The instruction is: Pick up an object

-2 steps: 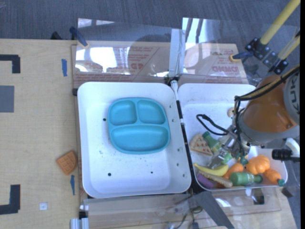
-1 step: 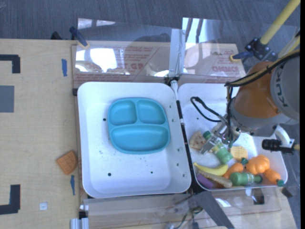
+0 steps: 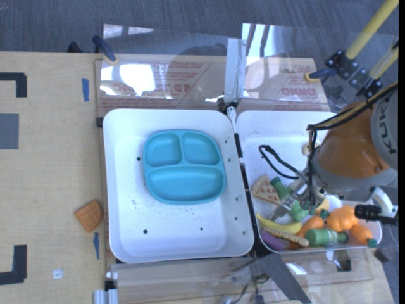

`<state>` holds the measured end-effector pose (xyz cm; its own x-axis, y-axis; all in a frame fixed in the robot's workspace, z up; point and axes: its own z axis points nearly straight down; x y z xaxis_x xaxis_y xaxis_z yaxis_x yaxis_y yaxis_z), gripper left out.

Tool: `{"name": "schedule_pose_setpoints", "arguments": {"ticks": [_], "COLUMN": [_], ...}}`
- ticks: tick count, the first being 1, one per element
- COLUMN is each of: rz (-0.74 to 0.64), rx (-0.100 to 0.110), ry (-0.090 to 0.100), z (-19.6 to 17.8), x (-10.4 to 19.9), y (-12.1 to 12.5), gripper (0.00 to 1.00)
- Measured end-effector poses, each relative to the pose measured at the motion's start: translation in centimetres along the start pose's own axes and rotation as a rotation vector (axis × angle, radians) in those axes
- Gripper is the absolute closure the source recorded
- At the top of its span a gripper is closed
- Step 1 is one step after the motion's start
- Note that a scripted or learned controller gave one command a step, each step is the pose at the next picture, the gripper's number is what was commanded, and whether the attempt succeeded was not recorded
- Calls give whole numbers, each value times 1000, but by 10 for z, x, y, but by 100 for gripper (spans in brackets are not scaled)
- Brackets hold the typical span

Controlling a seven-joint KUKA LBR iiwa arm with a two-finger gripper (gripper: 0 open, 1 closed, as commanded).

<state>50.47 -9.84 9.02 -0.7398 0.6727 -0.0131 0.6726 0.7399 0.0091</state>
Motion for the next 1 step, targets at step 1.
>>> {"name": "schedule_pose_setpoints", "arguments": {"ticks": [1], "rz": [139], "rx": [2], "ry": [3], "z": [1], "x": [-16], "y": [15], "gripper": [0]}}
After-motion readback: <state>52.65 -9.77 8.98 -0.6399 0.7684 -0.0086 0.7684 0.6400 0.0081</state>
